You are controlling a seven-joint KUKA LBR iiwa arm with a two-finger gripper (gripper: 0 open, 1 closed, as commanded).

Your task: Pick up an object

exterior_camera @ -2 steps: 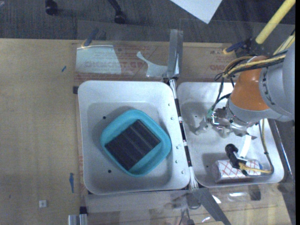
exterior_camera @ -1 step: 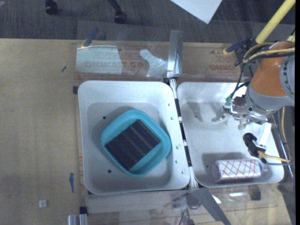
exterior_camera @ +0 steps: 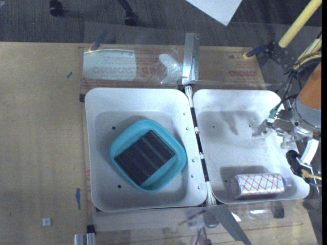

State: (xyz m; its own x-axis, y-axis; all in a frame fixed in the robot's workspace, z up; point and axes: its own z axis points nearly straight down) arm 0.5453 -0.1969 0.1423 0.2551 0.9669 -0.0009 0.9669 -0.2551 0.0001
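Observation:
A teal bowl-like dish [exterior_camera: 171,142] sits in the left bin [exterior_camera: 97,111], with a dark ridged block [exterior_camera: 143,156] lying inside it. A white package with a red criss-cross pattern [exterior_camera: 258,184] lies on its side near the front edge of the right bin [exterior_camera: 225,103]. My gripper [exterior_camera: 264,127] hangs over the right side of the right bin, above and behind the package and apart from it. Nothing is visibly held.
The arm's orange band [exterior_camera: 312,91] and cables crowd the right bin's right rim. A metal bracket [exterior_camera: 190,60] stands behind the seam between the bins. A yellow pole [exterior_camera: 301,15] slants at the top right. Bare wooden bench [exterior_camera: 36,137] spreads to the left.

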